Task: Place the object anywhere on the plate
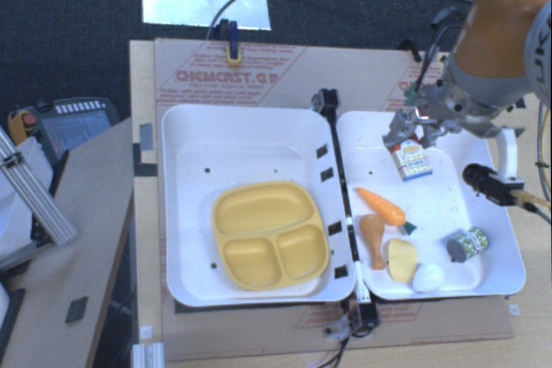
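I saw the end effector low over the far part of the right bin, directly above a small carton. The carton sat touching or just beneath the fingertips, its long axis running far-to-near, slightly tilted rightward. Whether the fingers were pinching it or standing apart, I could not tell. The yellow divided plate lay in the left bin, left and nearer.

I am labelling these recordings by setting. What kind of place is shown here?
Probably a robotics lab bench, not a kitchen. Two white bins sit on cardboard under a grey and orange arm; the food is toy-like, such as a carrot, beside a yellow plate. A control pendant lies at the left.
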Controlling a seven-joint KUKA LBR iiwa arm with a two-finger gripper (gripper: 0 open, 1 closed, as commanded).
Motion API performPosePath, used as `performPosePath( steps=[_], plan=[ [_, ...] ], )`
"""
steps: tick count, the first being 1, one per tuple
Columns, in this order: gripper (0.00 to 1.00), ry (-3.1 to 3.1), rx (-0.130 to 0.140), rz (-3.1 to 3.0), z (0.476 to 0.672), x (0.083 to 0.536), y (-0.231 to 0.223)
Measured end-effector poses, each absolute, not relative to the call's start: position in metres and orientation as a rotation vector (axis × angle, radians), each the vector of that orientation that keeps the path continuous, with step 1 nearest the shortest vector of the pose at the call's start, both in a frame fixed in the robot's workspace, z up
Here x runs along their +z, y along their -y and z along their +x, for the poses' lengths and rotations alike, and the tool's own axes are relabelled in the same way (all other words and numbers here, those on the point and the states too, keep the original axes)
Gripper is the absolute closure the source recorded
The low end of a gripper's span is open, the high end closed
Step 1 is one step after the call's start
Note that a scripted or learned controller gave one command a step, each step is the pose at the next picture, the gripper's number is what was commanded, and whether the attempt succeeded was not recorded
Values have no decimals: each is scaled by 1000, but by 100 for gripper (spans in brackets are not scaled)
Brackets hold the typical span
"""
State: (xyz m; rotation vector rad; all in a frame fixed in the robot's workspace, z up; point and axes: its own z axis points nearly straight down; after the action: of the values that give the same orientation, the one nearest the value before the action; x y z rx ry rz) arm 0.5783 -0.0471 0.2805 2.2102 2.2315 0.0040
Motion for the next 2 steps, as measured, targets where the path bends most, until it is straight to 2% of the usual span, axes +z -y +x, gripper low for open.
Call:
performPosePath(
  steps=[1,2],
  plan=[
    [100,-2231,3,2212,573,259,-4],
    [100,-2232,3,2211,566,259,-57]
  ],
)
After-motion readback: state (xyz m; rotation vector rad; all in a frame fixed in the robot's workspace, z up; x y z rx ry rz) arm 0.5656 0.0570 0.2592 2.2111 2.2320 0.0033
